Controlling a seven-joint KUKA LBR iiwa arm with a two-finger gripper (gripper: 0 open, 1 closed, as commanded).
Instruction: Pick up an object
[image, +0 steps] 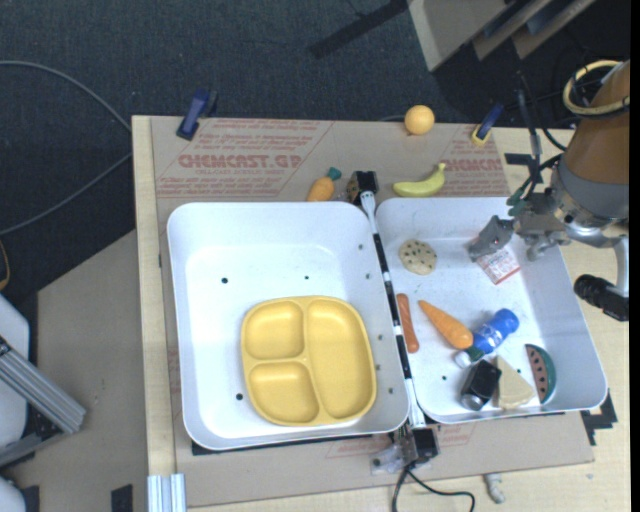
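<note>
Lowest in the frame, right bin (585, 330): a black block (480, 384) near the bottom rim, touching a pale wedge (514, 385), with a watermelon slice (541, 368) just beside the wedge on its right.

Above these, same bin: a blue bottle (492, 334), tilted, its lower end against an orange carrot (445, 323) that lies slantwise mid-bin. A thin orange-red stick (406, 322) lies along the bin's left wall. A round cookie (418, 256) sits toward the upper left of this bin, apart from the rest.

Upper right of the same bin: a small white-and-red packet (498, 265), lying flat. The gripper (492, 241) hangs just above and beside it, reaching in from the right on the grey arm (590, 190). Whether the fingers touch the packet, or stand open or closed, I cannot tell from this angle; nothing is plainly seen between them.

Left bin (200, 250): one yellow divided plate (308, 358), three compartments, resting in the lower middle.

Bench (250, 160) above the bins, top of frame: a banana (420, 183) near the right bin's upper rim; a small orange item (322, 188) and a dark object (362, 184) at the join of the two bins; an orange ball (419, 120) farther up; a blue clamp (195, 113) at the upper left and another blue clamp (487, 124) at the upper right.
</note>
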